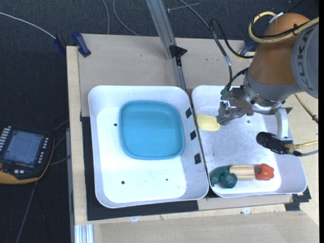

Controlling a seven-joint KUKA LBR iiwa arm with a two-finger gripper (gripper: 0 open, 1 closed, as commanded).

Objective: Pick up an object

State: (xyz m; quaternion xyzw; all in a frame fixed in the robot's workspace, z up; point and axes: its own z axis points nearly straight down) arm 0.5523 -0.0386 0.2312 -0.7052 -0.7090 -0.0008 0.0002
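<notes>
A pale yellow object lies in the right bin near its left wall. My gripper is down at the yellow object's right edge, touching or just above it; the wrist hides the contact. Along the bin's front edge lie a green object, a tan wooden cylinder and a red object, all apart from the gripper.
The left bin holds a shallow blue tray. A metal pole rises behind the gap between the bins. A black cable fitting hangs off the arm over the right bin. Cables cross the floor behind the bench.
</notes>
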